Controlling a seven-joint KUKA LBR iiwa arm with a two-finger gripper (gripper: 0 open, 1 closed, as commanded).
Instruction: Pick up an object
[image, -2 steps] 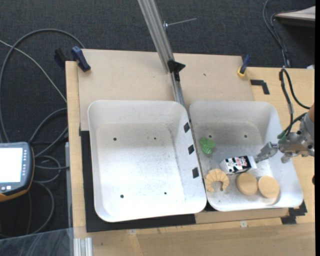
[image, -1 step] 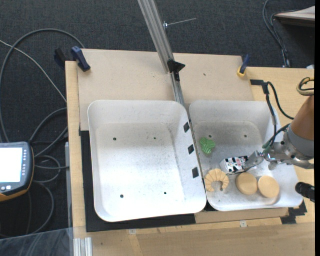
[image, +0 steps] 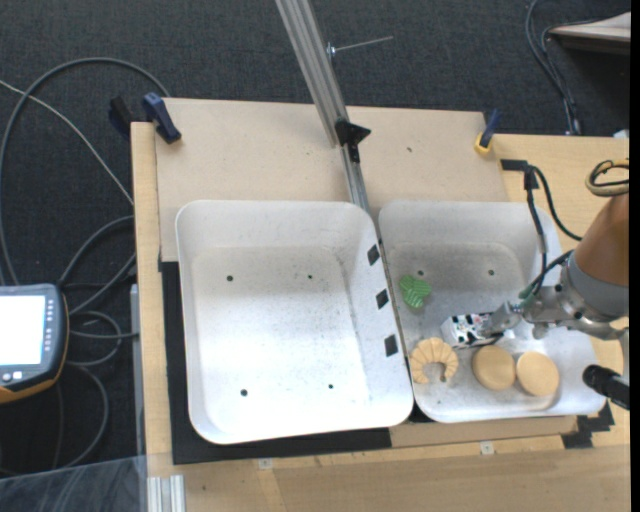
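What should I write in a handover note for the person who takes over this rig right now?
End effector: low in the right bin, coming in from the right; whether it grips anything cannot be told.
Objects, all in the right bin: green piece near the divider, small black-and-white item just beside the end effector, tan ring-shaped piece, two tan round pieces at the front wall.
Done: nothing seen lifted.
Left: grasp one object and raise it.
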